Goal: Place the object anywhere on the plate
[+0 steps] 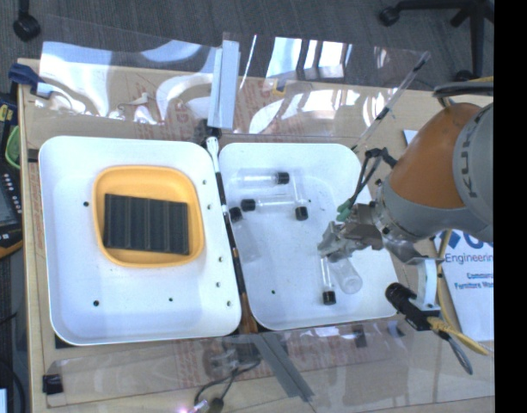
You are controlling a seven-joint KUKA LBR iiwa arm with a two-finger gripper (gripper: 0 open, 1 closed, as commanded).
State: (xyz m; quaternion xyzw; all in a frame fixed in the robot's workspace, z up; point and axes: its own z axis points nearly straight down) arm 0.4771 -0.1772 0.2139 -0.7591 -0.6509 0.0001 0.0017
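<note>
Nearest you, the gripper [333, 246] hovers over a clear tube [328, 280] at its six o'clock; grip unreadable. Grasping comes next, then the yellow plate [148, 183] at nine o'clock.

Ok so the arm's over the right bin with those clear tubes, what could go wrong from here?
1. The tubes are clear and slim; the tube under the gripper could roll or slip from a pinch.
2. Other tubes lie close together in the right bin, so a reach there might nudge several.
3. The yellow plate sits in the left bin, so a carry must cross the rims between bins and could drop there.
</note>
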